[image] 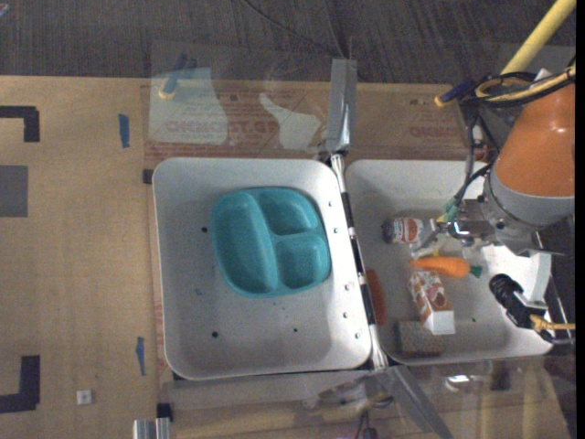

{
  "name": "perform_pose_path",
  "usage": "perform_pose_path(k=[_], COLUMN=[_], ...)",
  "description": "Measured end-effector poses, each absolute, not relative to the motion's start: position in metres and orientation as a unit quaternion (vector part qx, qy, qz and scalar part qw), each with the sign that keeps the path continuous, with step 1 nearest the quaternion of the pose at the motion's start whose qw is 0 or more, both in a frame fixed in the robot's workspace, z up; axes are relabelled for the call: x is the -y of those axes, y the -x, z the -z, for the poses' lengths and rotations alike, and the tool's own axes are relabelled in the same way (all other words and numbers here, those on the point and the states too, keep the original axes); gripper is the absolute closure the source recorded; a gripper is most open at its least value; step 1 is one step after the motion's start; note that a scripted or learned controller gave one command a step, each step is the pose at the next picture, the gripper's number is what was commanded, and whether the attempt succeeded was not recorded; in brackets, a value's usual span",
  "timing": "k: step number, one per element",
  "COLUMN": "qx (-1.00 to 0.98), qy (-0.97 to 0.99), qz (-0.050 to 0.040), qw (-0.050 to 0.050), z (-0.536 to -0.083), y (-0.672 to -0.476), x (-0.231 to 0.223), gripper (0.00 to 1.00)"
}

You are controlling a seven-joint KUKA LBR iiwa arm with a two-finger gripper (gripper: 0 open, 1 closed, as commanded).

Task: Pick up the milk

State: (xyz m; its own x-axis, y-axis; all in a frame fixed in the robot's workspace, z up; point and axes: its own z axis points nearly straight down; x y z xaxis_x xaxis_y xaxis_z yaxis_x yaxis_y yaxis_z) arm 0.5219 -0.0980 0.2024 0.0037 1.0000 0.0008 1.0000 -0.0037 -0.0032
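The milk carton (430,301) lies in the right bin (384,190), just below the carrot (445,267) and beside a brown sponge-like block (417,337). The gripper (454,229) hangs just above the carrot, next to a small can (403,230); whether it is released or clenched I cannot tell. A teal divided plate (271,241) sits in the left bin (183,273), well apart from the carrot.

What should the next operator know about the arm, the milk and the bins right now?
Gripper: low over the right white bin, above the small can and orange carrot; grip unclear.
Milk: the small orange-and-white milk carton lies in the right bin, below the carrot, beside a brown-grey block.
Left white bin: teal divided plate.
Done: nothing; the carton sits untouched.
Left: move over the carton, grasp, lift.
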Motion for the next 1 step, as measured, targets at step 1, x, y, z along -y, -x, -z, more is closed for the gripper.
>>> perform_pose_path(k=[1], qx=[0.759], qy=[0.651], qz=[-0.0004], qw=[0.001], z=[-0.1147], y=[-0.4897], x=[0.0936], gripper=[0.00])
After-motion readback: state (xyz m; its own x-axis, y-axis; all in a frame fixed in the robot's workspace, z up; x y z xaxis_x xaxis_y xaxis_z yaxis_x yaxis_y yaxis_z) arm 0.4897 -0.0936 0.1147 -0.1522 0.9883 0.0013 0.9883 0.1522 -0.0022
